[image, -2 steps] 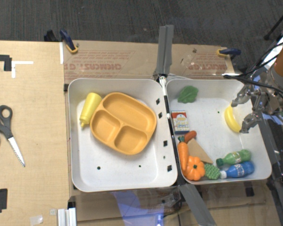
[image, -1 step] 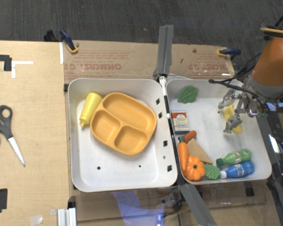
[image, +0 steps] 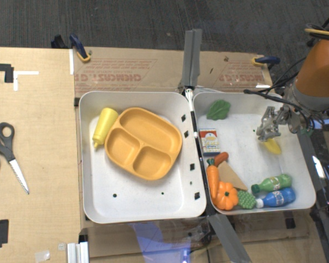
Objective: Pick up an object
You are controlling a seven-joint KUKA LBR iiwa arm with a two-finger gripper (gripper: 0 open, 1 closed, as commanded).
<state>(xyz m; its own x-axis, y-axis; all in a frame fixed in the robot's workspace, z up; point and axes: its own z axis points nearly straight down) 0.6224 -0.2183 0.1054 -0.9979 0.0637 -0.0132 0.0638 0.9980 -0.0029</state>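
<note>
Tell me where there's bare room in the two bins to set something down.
Left bin: bare floor along the front, below the orange divided plate, and in the back right corner. Right bin: an open patch mid-floor, between the small box and the gripper. Its front edge is crowded: carrot, pumpkin, bottles.

I see two white bins (image: 93, 201). In the left one lie an orange-yellow tray (image: 143, 143) and a yellow bottle (image: 103, 126). The right one has a green leaf (image: 218, 110), a red and white box (image: 209, 141), an orange carrot (image: 213, 181), an orange pumpkin (image: 226, 195), a green bottle (image: 271, 183), a blue bottle (image: 276, 198) and a yellow piece (image: 272, 146) under my grey metal claw (image: 267, 127). The table (image: 33, 147) is tan, with grey-handled scissors (image: 6, 152).
</note>
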